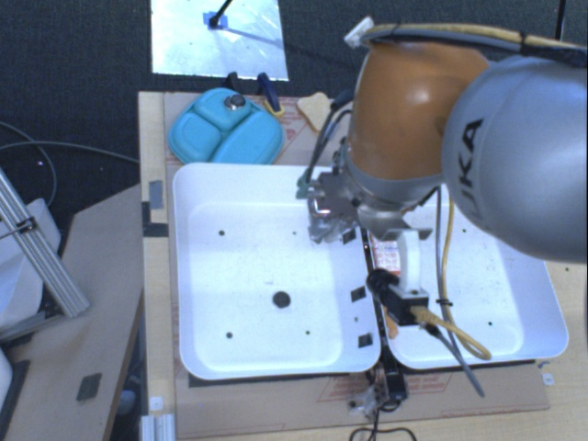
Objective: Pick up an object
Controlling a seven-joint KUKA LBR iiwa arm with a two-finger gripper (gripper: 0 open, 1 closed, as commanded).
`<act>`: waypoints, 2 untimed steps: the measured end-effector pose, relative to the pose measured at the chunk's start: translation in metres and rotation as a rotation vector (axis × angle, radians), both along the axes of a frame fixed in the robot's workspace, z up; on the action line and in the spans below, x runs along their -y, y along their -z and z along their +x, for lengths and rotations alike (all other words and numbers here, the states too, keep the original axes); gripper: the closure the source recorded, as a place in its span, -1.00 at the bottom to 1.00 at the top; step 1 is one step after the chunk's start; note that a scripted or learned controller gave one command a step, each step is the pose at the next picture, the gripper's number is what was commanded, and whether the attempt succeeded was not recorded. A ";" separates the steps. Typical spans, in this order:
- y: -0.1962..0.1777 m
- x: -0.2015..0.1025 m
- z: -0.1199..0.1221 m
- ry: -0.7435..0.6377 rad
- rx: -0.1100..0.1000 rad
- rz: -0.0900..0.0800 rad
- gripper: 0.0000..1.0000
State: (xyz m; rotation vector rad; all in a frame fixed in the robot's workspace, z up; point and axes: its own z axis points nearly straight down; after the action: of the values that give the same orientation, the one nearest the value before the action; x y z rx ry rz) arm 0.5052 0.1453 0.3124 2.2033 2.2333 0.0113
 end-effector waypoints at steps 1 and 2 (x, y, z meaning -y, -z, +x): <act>-0.105 0.019 -0.018 0.009 0.004 0.002 1.00; -0.097 0.088 -0.018 0.019 -0.004 -0.002 1.00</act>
State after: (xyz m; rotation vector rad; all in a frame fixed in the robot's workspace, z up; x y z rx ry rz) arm 0.4873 0.0571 0.4093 2.2251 2.2135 0.0038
